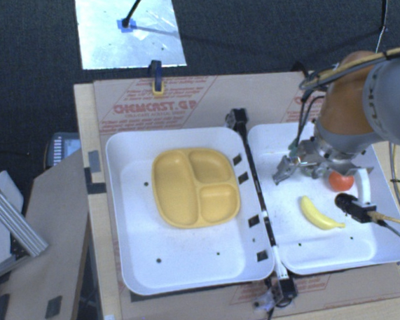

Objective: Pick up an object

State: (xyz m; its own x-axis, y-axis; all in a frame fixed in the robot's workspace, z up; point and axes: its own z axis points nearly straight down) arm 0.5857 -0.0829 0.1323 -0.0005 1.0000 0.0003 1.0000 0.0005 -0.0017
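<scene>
Right bin [277,141]: shallow white tray, smooth matte plastic, rounded corners, a few small dark holes in the floor.

Banana [318,213] lies flat on that floor, centre-right and nearer the front edge. It's toy-looking, glossy yellow, a short crescent. Long axis runs diagonally from upper-left to lower-right in the camera view. The blunt end points up-left toward the gripper, the thin tapered tip points down-right. The outer curve faces the front-left, the hollow side faces the back-right.

Just past the hollow side sits a small orange-red round thing [341,179], smooth and partly covered by the wrist. Can't tell what it is, could be a ball or a fruit.

Gripper [285,171]: bare grey metal, over the bin's left-middle, near the banana's blunt end but apart from it. Can't tell whether it's open or closed from this angle.

Arm [384,103]: grey casing with an orange band, coming in from the right.

Left bin [136,267]: same kind of tray. It holds a pale yellow divided plate [192,188], rounded-square with three compartments and a matte finish.

Both bins sit on a brown sheet with red print [159,105].
</scene>
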